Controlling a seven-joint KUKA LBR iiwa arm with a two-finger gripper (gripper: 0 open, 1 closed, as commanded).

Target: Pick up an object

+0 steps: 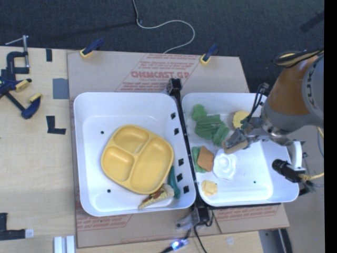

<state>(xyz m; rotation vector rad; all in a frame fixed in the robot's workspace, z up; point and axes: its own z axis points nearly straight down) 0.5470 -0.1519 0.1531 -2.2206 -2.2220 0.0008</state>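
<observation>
The right bin (263, 188) holds several small items: green leafy pieces (206, 121), a yellow round piece (240, 118), an orange wedge (206, 158), a white lump (224, 166) and a pale yellow piece (209, 187). My gripper (235, 143) hangs low over the middle of this bin, just right of a green piece (220, 135) and above the white lump. The arm comes in from the right, grey with an orange band (292, 91).
The left bin (87, 141) carries a yellow divided plate (138, 158). A teal piece (174, 183) and a striped brownish item (155, 196) lie at its front right corner. Clamps (16, 83) sit at the bench's far left.
</observation>
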